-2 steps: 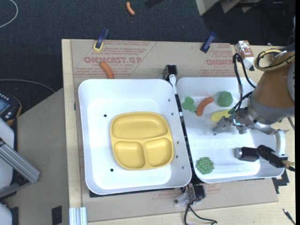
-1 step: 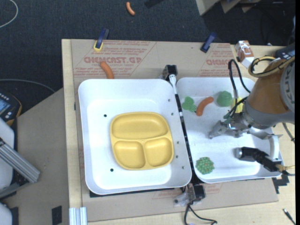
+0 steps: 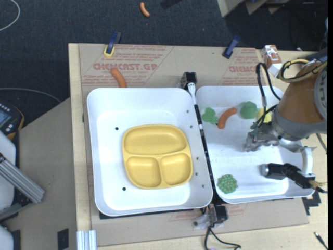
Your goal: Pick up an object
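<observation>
From my feed the arm (image 3: 304,100) is reaching in over the right bin (image 3: 234,191), gripper (image 3: 256,139) down near the bin's middle, toward its right side. It's too small and blurry for me to tell how the gripper is set, or whether it has anything. In that bin: two green broccoli-looking pieces (image 3: 209,115) and (image 3: 248,110) plus an orange sausage (image 3: 226,117) along the far edge, and another green piece (image 3: 227,183) by the near edge. Left bin (image 3: 104,139) has a yellow divided plate (image 3: 156,155) in the middle. Another orange sausage (image 3: 119,77) lies on the bench behind the left bin.
</observation>
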Available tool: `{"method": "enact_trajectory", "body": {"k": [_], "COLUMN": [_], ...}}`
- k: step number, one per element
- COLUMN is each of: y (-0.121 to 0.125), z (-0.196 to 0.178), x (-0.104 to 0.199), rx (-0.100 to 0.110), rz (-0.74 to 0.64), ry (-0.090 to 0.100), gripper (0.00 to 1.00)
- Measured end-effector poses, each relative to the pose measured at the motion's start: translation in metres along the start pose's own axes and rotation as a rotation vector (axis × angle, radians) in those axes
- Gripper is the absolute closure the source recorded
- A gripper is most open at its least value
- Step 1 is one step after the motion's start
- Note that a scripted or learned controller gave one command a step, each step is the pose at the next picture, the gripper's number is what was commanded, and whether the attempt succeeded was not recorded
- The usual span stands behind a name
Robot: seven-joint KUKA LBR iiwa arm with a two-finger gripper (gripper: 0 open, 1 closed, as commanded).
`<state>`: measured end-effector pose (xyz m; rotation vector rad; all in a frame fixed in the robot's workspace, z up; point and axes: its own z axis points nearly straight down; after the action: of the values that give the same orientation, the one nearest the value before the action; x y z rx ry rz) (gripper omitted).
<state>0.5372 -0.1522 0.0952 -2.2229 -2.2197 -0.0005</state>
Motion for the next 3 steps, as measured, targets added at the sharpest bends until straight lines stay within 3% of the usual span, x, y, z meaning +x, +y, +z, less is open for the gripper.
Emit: {"method": "enact_trajectory", "body": {"k": [2,3], "y": [0.020,0.021], "z": [-0.112,-0.131], "x": [-0.010,-0.011], "rx": [-0.009,-0.005], "rz": [-0.003,-0.002], "ry": [-0.004,-0.003], "gripper": [1.00,1.00]}}
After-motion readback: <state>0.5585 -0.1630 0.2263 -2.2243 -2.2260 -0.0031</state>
